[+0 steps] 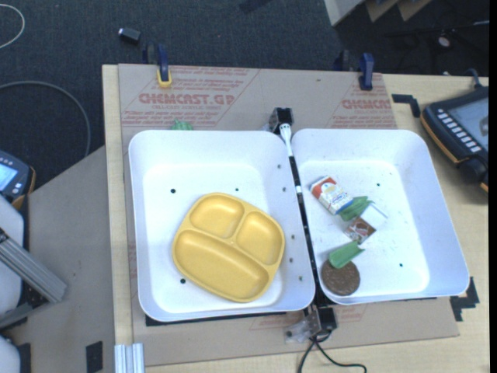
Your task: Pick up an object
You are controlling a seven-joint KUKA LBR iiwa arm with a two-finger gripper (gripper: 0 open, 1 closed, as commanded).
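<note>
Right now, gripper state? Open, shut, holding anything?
Gripper: cannot be told from this camera view. The yellow divided plate lies in the left bin; the small items lie in the right bin.

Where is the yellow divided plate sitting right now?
In the camera view, the yellow three-compartment plastic plate lies flat in the left white bin, toward its near right corner, close to the black divider strip between the two bins.

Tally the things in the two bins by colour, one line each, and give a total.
Yellow: 1, the tray in the left bin.
Green: 2, leaf pieces in the right bin.
Red and white: 1, packet.
Brown: 2, small packet, round disc.
Total: 6
</note>
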